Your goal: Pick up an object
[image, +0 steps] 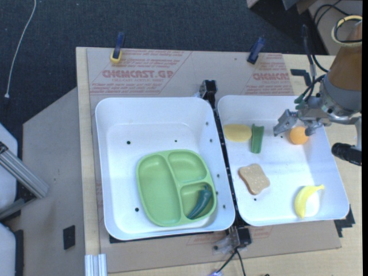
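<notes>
The right bin (322, 211) holds a yellow lemon-like piece (237, 133), a green block (256, 138), a toast slice (254, 179), a yellow banana (307, 200) and an orange ball (298, 136). My gripper (296, 123) hangs over the far part of this bin, just above the orange ball, its grey fingers (283, 122) spread to either side of the ball's top. The ball rests on the bin floor, with nothing lifted. In the left bin a green divided plate (161, 188) carries a dark green pepper (200, 203).
The left bin (115, 125) lies beside the right one, with a black clamp (208, 88) at their far joint. Blue clips (256, 50) hold the cardboard sheet at the back. The arm's orange band (348, 68) rises at the right edge.
</notes>
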Available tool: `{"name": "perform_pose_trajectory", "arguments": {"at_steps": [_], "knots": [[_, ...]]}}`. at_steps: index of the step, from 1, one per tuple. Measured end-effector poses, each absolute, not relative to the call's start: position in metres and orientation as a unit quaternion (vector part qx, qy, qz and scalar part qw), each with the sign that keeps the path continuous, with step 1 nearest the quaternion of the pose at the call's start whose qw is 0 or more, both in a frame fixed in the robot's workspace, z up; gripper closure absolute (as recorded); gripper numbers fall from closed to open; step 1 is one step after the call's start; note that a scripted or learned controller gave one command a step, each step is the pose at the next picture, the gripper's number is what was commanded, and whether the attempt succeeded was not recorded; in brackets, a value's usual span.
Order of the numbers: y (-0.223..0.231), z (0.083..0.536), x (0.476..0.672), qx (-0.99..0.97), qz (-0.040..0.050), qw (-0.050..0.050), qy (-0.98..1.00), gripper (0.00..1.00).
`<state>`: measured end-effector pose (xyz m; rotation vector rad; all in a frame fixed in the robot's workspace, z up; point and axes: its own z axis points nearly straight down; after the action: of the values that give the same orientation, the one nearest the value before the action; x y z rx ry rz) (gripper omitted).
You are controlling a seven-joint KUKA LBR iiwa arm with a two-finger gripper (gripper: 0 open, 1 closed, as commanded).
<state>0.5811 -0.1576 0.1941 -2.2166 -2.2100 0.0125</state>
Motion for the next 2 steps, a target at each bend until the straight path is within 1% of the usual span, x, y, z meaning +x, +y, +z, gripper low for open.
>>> {"name": "perform_pose_trajectory", "arguments": {"at_steps": [1, 2], "knots": [[-0.157, 0.201, 0.584, -0.707, 0.0002, 0.0, -0.707, 0.0], [-0.15, 0.14, 0.585, -0.707, 0.0016, 0.003, -0.707, 0.0]]}}
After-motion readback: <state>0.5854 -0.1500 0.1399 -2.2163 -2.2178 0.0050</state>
